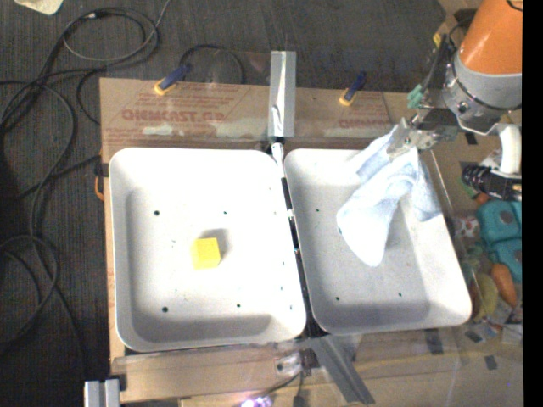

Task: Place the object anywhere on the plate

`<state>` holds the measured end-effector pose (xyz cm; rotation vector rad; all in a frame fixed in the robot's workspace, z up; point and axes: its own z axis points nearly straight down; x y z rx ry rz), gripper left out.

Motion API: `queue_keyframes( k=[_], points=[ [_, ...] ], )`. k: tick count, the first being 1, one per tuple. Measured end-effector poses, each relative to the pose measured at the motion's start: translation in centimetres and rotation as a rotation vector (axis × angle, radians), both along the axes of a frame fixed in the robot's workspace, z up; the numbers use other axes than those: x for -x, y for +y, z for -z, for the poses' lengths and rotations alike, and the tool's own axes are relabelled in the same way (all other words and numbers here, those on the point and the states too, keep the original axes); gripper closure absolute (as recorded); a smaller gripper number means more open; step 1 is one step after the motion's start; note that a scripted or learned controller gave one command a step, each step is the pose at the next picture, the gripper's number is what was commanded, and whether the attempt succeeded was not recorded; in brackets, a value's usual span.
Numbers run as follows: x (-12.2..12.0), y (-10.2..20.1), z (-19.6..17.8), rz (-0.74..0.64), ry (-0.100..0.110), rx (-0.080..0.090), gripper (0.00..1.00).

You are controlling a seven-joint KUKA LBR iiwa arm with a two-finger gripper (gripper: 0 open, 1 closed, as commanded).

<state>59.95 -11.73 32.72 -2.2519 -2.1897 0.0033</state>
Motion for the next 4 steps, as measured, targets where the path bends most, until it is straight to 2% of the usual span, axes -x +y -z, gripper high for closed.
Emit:
queue_keyframes(
  k=[1, 2, 3, 4],
  points=[
    [-1.7, 9.5, -10.6, -0.216, -0.001, 0.001, 1.00],
    [0.5, 13.5, -10.6, 0.140, 0.001, 0.001, 1.00],
    [2.8, 23.4, -10.5, 0.452, 0.002, 0.002, 1.00],
    [3.7, 32.2, 1.3, 0.736, 0.003, 0.004, 1.00]
  ],
)
